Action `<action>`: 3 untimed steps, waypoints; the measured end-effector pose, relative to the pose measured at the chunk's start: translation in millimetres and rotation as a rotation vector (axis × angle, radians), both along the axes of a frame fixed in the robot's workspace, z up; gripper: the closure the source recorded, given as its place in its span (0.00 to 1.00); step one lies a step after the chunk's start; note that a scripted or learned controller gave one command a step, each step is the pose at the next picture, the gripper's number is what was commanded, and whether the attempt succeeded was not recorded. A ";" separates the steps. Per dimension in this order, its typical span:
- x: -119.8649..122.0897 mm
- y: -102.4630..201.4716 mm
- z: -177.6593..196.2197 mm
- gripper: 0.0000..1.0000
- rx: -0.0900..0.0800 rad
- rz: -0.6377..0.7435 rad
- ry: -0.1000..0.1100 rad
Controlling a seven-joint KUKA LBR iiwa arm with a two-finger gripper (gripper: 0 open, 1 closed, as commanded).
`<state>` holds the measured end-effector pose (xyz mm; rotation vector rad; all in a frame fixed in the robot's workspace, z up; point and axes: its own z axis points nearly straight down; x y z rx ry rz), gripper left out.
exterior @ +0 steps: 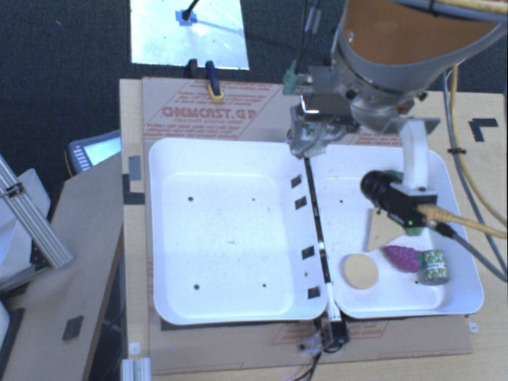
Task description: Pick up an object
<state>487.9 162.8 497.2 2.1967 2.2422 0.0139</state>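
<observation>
two white bins sit on the tabletop point(133, 236). the right bin point(464, 292) holds four things: one tan disc point(360, 271), one tan wedge point(381, 230), one purple lump point(403, 257) lying left-right, one green speckled piece point(433, 266). the gripper point(308, 143) hangs over the bins' dividing edge near their far end; whether it is apart or together, i cannot tell.

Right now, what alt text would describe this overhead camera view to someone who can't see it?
A grey and orange robot arm reaches over two white bins, its gripper at their far edge. The right bin holds a tan disc, a purple piece and a green speckled piece.
</observation>
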 end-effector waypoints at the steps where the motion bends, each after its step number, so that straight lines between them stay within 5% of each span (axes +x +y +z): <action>1: 0.4 0.3 10.9 1.00 0.001 0.006 -0.002; 2: -2.1 76.1 39.3 1.00 0.000 -0.009 0.004; 3: -1.3 71.6 37.8 0.00 -0.003 -0.017 0.007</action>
